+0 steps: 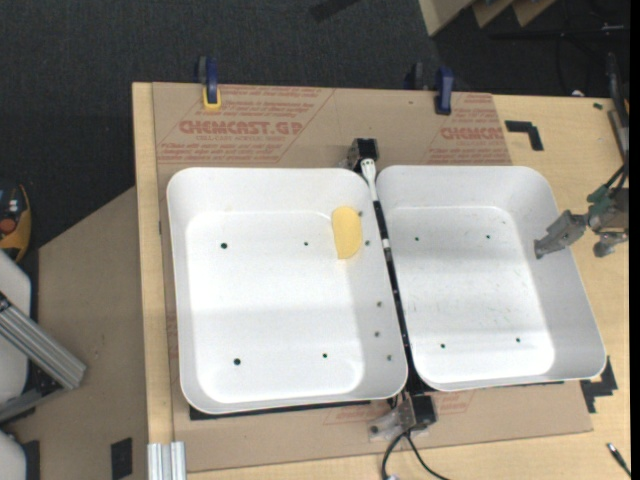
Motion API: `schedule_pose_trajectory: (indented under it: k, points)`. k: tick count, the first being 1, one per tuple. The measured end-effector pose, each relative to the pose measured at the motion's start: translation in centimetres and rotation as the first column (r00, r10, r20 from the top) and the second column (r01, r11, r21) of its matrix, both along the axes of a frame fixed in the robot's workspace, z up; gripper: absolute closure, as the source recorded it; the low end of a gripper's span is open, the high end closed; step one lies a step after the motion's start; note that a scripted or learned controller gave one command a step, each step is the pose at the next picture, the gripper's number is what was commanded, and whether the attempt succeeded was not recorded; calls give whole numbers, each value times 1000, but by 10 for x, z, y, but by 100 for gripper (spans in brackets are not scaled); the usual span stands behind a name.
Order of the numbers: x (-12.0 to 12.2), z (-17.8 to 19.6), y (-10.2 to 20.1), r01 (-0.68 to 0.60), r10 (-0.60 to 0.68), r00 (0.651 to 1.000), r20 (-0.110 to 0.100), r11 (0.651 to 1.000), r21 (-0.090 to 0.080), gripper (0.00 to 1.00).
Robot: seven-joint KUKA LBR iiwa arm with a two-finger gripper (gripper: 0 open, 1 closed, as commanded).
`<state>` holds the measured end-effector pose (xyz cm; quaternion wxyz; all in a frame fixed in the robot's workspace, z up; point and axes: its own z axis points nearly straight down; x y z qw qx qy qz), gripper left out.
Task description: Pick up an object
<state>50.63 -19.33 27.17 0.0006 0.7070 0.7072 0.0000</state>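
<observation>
Best to swing the grey two-finger gripper, finger state perhaps unreadable here, across above the pale yellow oblong piece before descending.

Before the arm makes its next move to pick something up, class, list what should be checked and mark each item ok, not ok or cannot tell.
1. An object to pick is present: ok, a yellow piece lies in the left bin.
2. Object free of neighbours: ok, nothing touches it.
3. Object away from the wall: not ok, it sits near the bin's right wall.
4. Gripper above the object: not ok, it is over the right bin's right edge.
5. Jaws open: cannot tell.
</observation>
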Motion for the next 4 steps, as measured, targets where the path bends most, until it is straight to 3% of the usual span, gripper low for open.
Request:
schedule_pose_trajectory:
  k: [1,2,3,4]
  points:
    - [1,11,0,-1,1,1000,4,1000,-2,100]
    - [5,46,-33,2,-2,1000,6,1000,-4,100]
    - [-29,-20,21,-2,2,1000,-9,1000,6,100]
    - [-6,-95,95,-6,6,1000,-7,1000,5,100]
